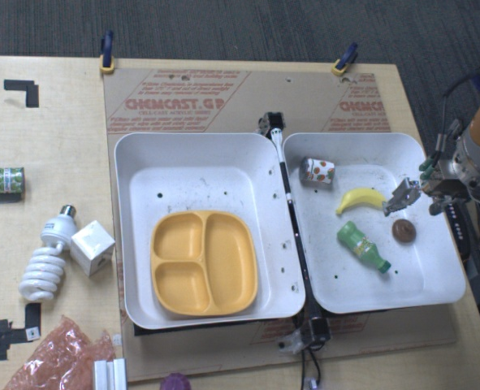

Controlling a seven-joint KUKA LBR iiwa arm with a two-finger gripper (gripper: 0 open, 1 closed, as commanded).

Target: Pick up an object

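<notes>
Banana lies in the right bin, touching the end effector at its three o'clock; grip state indeterminate. We advise centring over the fruit before closing.

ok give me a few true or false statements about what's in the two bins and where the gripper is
1. The yellow divided tray lies in the left bin. True.
2. The banana lies in the same bin as the tray. False: it lies in the right bin.
3. The green bottle stands upright. False: it lies on its side, below the banana in the view.
4. The gripper is over the right bin, just right of the banana. True.
5. The small spotted cup sits near the right bin's upper left corner. True.
6. The brown round object is between the gripper's fingers. False: it lies on the bin floor below the gripper in the view.
</notes>
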